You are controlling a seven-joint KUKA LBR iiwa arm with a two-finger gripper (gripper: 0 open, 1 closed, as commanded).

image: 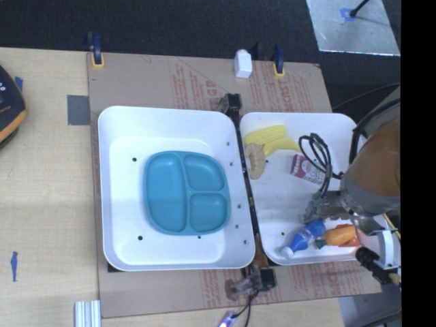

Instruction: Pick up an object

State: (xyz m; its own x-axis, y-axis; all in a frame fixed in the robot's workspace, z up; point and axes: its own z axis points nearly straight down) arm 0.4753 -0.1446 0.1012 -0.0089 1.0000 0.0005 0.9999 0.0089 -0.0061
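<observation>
Low in the right bin (272,125), the end effector (325,208) is hanging at that bin's lower right part, under the grey arm (373,162) that is reaching in from the right side. Whether it is apart or together, I cannot tell, because the wrist and the black cables are covering it, and I am not seeing anything clamped in it.

Just below it and a little to the left, a blue bottle (304,238) is lying on its side, with its long axis running from lower left to upper right and its white cap pointing to the lower left. An orange object (340,236) is lying just beside the bottle on the right. In my judgement these two are the nearest candidates, so the coming move is probably a short descent toward the front.

Further away, a yellow banana (272,139) and a small box (305,169) are resting in the upper half of the same bin. A blue divided plate (185,191) is sitting in the left bin (116,182).
</observation>
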